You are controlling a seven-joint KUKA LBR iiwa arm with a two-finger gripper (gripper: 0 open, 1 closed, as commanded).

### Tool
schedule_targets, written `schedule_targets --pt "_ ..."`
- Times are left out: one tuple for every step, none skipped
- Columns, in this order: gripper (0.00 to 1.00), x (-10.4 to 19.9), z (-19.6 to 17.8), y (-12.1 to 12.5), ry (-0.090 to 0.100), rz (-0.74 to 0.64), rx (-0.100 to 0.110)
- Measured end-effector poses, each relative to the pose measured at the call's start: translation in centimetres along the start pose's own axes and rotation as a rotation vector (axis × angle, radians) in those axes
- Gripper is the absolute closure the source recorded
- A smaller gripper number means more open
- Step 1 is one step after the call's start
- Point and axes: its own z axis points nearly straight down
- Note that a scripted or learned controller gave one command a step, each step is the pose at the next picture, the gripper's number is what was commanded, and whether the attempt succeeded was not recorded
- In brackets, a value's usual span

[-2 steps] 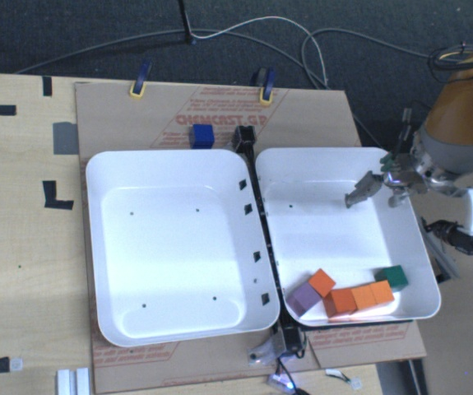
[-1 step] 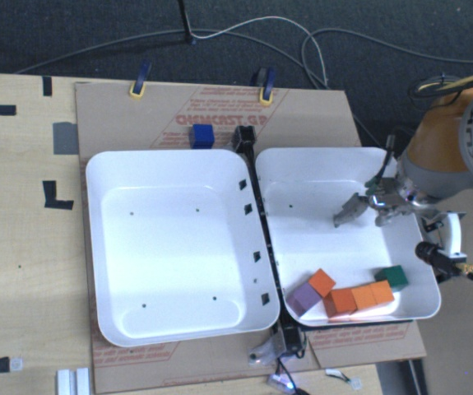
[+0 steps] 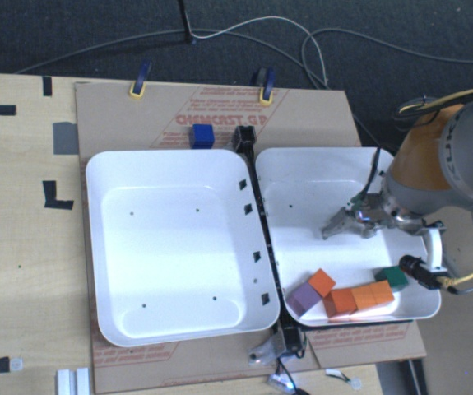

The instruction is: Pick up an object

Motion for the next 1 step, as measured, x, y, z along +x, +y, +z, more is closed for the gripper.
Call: schedule_targets --pt "1.00 -0.03 -1.27 0.13 -0.001 -0.001 -0.004"
